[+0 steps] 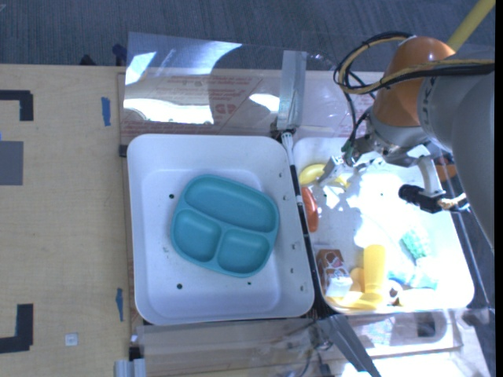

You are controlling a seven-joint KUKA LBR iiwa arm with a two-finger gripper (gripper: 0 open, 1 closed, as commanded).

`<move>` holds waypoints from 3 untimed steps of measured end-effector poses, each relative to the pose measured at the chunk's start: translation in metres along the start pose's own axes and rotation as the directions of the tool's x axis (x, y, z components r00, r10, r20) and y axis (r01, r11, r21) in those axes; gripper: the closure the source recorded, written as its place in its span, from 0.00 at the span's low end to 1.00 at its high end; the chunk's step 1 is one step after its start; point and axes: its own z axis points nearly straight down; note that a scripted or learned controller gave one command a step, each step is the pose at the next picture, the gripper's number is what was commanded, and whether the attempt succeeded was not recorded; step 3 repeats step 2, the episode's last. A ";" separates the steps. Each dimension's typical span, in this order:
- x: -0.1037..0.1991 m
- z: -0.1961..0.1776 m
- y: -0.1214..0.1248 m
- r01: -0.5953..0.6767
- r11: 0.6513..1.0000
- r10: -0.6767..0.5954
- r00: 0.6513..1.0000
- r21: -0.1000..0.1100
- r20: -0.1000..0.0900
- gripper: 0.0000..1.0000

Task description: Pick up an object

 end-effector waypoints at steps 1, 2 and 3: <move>0.000 -0.011 -0.001 0.002 1.000 -0.002 1.000 0.006 -0.003 1.00; 0.070 -0.104 0.014 -0.163 0.987 0.163 0.987 -0.013 -0.003 1.00; 0.070 -0.104 0.014 -0.163 0.987 0.163 0.987 -0.013 -0.003 1.00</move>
